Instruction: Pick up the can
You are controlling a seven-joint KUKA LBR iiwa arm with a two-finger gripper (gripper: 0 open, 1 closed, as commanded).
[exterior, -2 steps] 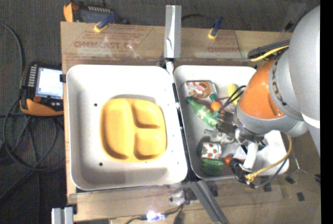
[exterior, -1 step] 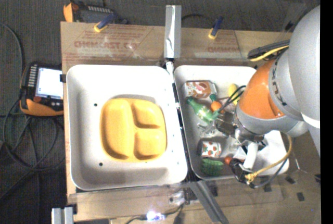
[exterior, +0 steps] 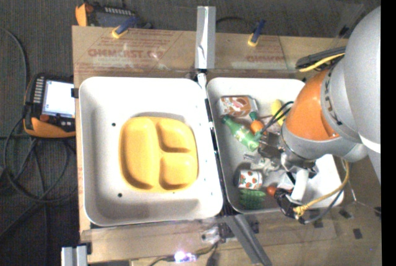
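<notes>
Can (exterior: 250, 179): low in the right bin (exterior: 226, 163), just beside my end effector (exterior: 272, 163).
End effector: I cannot tell its state.
Handling: I judge it stiff, light and slick; grip across its sides.

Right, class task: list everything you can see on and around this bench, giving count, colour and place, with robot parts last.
left bin: one, white, view's left
right bin: one, white, touching the left bin's side
divided tray: one, yellow, in the left bin
can: one, white with red marks, near end of the right bin
bottle: one, green with orange cap, lying mid right bin
packet: one, brown-red, far end of the right bin
green item: one, beside the can; kind unclear
cardboard sheet: one, brown, under the bins
clamps: two, blue, cardboard's far edge
pendant: one, orange-black, left of the bench
arm: one, grey with orange band, over the right bin
</notes>
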